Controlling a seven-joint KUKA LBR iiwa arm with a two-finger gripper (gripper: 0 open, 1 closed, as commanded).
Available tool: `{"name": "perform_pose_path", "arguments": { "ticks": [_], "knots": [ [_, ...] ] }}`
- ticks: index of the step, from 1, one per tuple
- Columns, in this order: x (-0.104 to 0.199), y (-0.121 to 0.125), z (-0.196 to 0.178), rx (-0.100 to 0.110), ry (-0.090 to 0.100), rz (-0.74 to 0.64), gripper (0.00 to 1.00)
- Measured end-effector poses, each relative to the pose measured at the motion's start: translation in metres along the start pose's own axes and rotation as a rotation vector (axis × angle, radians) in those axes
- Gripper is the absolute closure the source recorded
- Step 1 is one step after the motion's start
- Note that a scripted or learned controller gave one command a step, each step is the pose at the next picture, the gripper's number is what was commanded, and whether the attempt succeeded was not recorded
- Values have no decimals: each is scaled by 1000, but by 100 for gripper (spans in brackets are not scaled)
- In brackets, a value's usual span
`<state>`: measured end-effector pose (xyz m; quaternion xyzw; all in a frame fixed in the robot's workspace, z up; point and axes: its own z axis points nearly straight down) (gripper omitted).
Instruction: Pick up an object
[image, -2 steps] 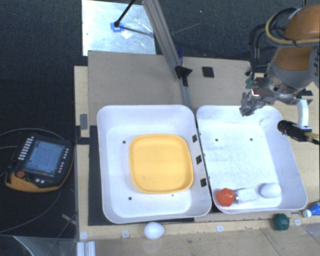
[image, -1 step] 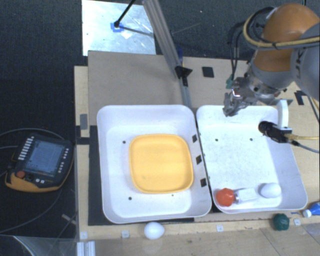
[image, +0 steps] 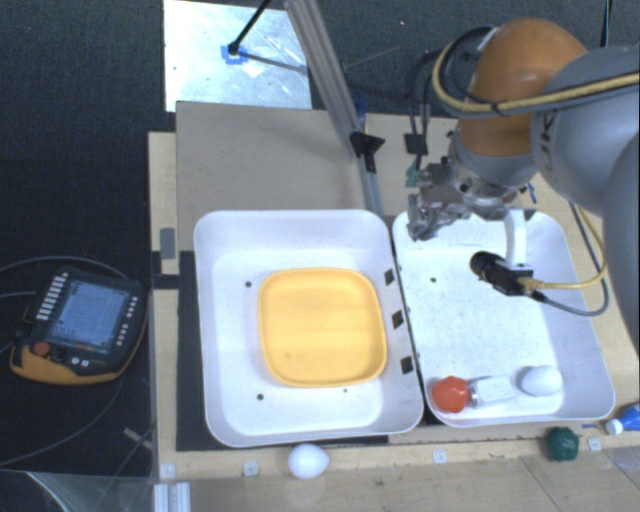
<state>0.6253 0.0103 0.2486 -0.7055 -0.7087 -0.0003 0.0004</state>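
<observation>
The grey two-finger gripper (image: 428, 218) hangs over the far left corner of the right-hand shallow white bin (image: 575, 300), below the arm's orange band. Its tips are a dark tangle from this slant, so whether it is open or closed cannot be told, and nothing can be seen in its grasp.

Judging by that, the pick has yet to be made: this looks like the approach or search stage. The candidates lie well apart from the gripper, along the near edge of the same bin: a small red-orange ball (image: 451, 393) at the near left corner, a pale white block-like piece (image: 493, 389) just beside it, and a white egg-shaped object (image: 541, 380) further right. The next move would call for travelling across the bin to its near edge and coming down squarely over one of them; the ball and the white piece sit close together, which may crowd a grasp.

The left-hand white bin (image: 225, 300) holds a square yellow plastic plate (image: 322, 326), lying flat near its middle.
</observation>
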Motion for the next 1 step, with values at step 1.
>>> {"name": "perform_pose_path", "arguments": {
  "ticks": [1],
  "knots": [
    [56, -2, 1, -1, 1, 0, 100]
  ]
}}
